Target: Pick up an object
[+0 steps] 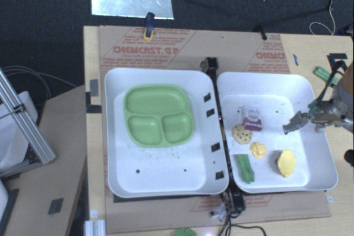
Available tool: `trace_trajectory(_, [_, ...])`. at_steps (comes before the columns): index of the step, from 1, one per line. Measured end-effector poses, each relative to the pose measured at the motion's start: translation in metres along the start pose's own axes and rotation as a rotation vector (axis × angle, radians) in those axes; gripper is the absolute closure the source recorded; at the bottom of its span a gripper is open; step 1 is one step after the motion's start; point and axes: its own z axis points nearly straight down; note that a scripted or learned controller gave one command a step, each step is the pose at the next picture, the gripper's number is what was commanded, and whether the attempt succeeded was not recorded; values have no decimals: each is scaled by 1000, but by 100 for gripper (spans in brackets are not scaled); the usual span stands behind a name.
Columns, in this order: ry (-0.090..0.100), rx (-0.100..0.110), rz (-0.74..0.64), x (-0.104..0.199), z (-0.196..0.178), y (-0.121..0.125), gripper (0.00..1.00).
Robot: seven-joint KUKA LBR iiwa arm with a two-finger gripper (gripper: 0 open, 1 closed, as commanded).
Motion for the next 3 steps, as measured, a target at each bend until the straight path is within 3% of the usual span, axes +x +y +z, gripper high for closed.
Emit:
trace_trajectory(1, [4, 6, -7, 53, 124, 36, 0])
trace_trajectory(2, [-1, -5, -5, 86, 133, 73, 0])
trace_trajectory(3, [-4, -10, 5, -16, 133, 119, 0])
